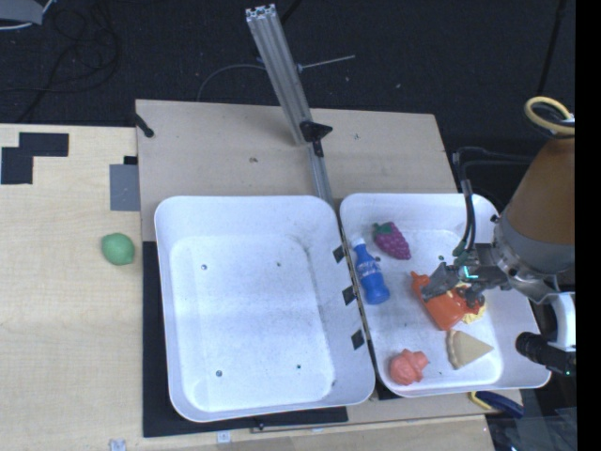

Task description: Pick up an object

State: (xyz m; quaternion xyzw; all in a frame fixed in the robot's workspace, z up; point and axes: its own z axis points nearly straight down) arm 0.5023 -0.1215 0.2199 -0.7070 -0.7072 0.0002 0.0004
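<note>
I see tool (457, 283) low in right bin (427, 209), right over orange-red toy (446, 310) – touching or just above, can't tell which. Finger state: can't tell, dark blur hides tips. Nothing visibly lifted, so I judge pick not yet done – close, raise, confirm still ahead. Same bin: blue bottle (369, 272) at left wall, purple grapes (392, 241) far side, pinkish-red lump (407, 367) near edge, tan wedge (467, 348) beside it. Green ball (118, 249) out on desk (56, 299), far left.
</note>
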